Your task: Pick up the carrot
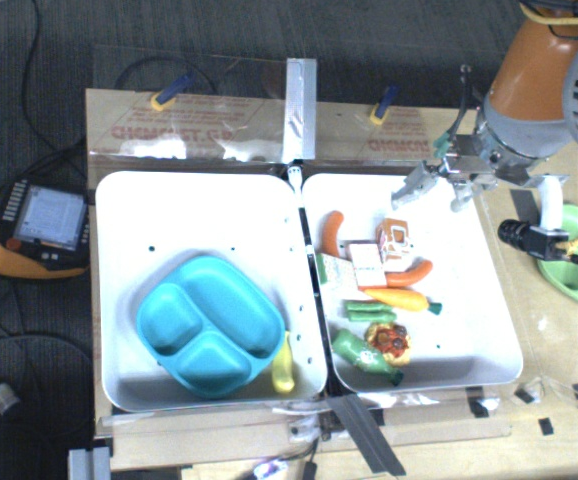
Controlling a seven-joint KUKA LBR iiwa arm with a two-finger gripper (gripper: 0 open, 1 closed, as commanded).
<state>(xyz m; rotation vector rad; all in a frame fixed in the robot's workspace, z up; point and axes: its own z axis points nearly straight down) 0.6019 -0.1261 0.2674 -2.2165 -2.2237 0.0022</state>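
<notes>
The carrot (399, 299), orange with a small green top at its right end, lies flat in the middle of the right bin (489, 298). It rests just below an orange sausage-like piece (412, 271) and above a green bean pod (369, 311). My gripper (434, 193) hangs over the bin's far right part, up and to the right of the carrot and well apart from it. Its two fingers (407, 190) stand spread, open, with nothing between them.
Around the carrot lie a small carton (394, 242), a white card (366, 264), a red sausage (331, 232), a pizza-like toy (387, 339) and a green vegetable (357, 353). The left bin (129, 208) holds a blue divided plate (209, 323) and a yellow piece (283, 366).
</notes>
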